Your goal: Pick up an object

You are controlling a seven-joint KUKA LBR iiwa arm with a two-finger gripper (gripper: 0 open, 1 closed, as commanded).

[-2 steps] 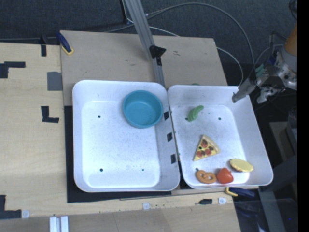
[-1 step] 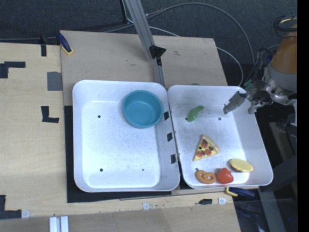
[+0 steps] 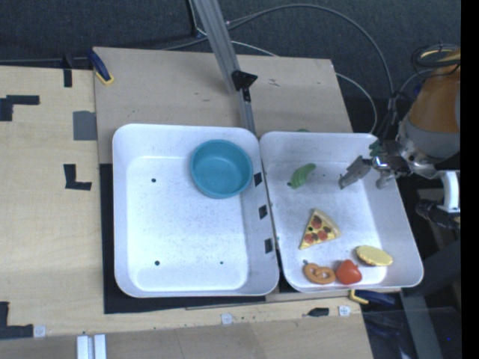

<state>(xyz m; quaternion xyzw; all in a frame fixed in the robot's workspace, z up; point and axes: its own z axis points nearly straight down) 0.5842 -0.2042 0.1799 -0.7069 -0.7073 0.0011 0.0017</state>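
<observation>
Two shallow white bins sat side by side on the surface [image 3: 179, 73]; the left bin [image 3: 142, 223] held a blue bowl [image 3: 221, 168] in its far right corner, upright and close to the wall it shared with its neighbour; the right bin [image 3: 389, 223] carried the smaller things. A green leaf-shaped piece [image 3: 301, 176] lay in the far part of that bin, towards its left; a toy pizza slice [image 3: 319, 229] lay near the middle, its point turned away from the viewer; along the near edge lay an orange ring-shaped piece [image 3: 319, 274], a red tomato-like piece [image 3: 348, 272] touching or almost touching it on the right, and a yellow oval piece [image 3: 373, 256] just beside that, slightly farther back.

The gripper [image 3: 367, 173] hung over the far right part of the right bin, reaching in from the right on the grey arm with its orange band [image 3: 438, 103]; its fingers stood spread apart, one dark finger [image 3: 353, 173] slanting towards the left, with nothing between them; it was well apart from the pizza slice and to the right of the green piece, touching none of the things.
</observation>
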